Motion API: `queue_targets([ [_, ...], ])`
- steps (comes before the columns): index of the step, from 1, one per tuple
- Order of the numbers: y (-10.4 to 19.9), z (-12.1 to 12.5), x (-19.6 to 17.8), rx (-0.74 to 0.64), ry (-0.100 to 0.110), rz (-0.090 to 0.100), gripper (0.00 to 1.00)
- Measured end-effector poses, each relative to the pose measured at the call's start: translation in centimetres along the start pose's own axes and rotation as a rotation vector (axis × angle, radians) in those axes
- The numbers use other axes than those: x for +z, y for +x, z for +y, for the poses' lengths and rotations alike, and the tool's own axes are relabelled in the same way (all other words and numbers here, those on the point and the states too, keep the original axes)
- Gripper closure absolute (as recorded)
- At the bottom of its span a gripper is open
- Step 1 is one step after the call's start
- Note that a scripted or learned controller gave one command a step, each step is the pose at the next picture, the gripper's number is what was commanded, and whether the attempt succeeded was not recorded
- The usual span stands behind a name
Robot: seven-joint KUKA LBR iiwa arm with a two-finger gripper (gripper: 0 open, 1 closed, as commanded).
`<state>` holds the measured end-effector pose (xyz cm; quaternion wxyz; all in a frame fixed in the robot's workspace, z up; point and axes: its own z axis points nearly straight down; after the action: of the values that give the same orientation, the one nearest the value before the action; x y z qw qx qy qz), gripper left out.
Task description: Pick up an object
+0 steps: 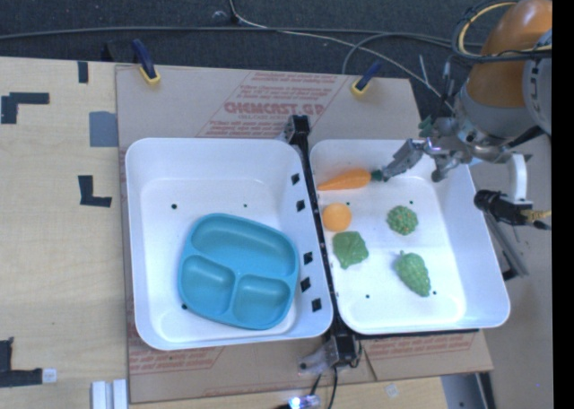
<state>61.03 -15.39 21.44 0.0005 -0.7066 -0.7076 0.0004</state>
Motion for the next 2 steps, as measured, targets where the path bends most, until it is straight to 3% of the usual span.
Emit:
queue_targets([
  [2, 0.0, -0.7, 9.5, 0.001, 0.004, -0.001, 0.0],
])
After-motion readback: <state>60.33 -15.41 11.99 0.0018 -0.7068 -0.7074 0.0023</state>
